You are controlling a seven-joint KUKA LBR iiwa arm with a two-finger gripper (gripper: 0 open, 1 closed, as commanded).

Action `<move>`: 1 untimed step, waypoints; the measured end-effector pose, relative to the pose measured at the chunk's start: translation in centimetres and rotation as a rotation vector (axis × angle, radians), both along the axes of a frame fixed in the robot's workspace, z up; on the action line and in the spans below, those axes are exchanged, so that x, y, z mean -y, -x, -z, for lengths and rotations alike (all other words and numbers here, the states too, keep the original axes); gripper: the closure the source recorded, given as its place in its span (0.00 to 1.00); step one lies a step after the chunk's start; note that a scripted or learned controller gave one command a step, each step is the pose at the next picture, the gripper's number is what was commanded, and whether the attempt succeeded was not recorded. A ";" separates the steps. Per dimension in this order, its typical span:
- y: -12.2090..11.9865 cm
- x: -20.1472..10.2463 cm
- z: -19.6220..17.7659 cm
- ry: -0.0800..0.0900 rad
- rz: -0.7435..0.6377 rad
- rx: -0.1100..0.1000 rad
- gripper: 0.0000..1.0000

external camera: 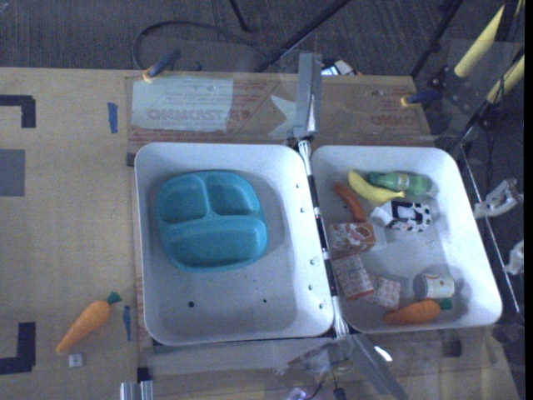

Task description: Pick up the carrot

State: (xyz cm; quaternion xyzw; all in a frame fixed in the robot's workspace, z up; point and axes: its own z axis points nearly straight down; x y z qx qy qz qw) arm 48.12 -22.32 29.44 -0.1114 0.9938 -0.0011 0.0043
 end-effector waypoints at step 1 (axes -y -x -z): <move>-0.6 0.0 0.9 0.003 -0.678 -0.001 0.00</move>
